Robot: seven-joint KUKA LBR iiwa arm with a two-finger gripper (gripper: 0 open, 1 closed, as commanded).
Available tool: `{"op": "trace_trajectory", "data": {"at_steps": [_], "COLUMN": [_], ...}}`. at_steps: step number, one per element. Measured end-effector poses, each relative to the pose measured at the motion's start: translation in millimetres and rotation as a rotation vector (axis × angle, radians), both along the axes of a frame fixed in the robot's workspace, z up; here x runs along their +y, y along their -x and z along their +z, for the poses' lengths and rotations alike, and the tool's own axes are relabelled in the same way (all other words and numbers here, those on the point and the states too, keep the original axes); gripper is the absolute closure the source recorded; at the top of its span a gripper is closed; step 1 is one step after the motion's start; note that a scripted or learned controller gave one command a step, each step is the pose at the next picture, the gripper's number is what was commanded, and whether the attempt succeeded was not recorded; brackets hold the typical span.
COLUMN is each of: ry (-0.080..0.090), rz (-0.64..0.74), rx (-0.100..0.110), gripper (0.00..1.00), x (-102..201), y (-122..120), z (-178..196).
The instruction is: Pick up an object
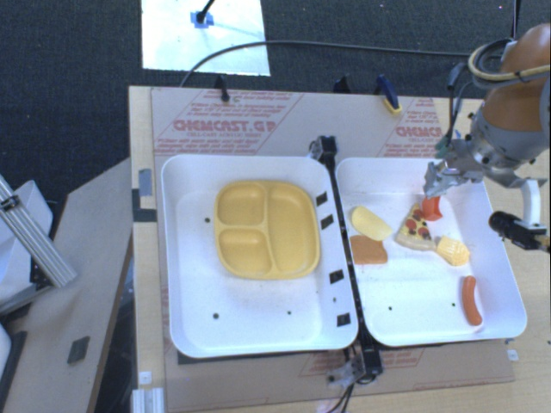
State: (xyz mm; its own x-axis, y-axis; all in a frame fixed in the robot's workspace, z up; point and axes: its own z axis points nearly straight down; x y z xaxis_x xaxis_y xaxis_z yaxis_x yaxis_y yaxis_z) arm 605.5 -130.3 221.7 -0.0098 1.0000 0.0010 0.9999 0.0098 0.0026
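Note:
My gripper (437, 186) hangs over the far part of the right bin (430, 325), coming in from the right. Directly under its tip lies a small red-orange piece (432, 209), touching or nearly touching it; whether it is gripped is hidden. A pizza slice (417, 231) lies just in front of that piece. A pale yellow oval piece (372, 224) and a brown slab (368, 250) lie near the bin's left wall. A yellow ridged piece (454, 251) sits right of the pizza, and a red sausage (470, 300) lies near the front right corner.
The left bin (198, 317) holds a yellow divided plate (265, 229) in its middle. A black clip strip (336, 239) joins the two bins. A black part of the arm (516, 229) overhangs the right bin's right rim.

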Motion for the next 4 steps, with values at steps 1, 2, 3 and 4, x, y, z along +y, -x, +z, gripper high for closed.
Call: {"op": "trace_trajectory", "data": {"at_steps": [1, 2, 3, 4], "ry": [-0.001, 0.0, 0.0, -0.001], "rz": [0.0, 0.0, 0.0, 0.0], "rx": [0.0, 0.0, 0.0, 0.001], "gripper": [1.0, 1.0, 1.0, 1.0], "x": [47, 101, 157, 210], "y": [0, -3, -10, -13], "z": [9, 18, 7, -2]}}
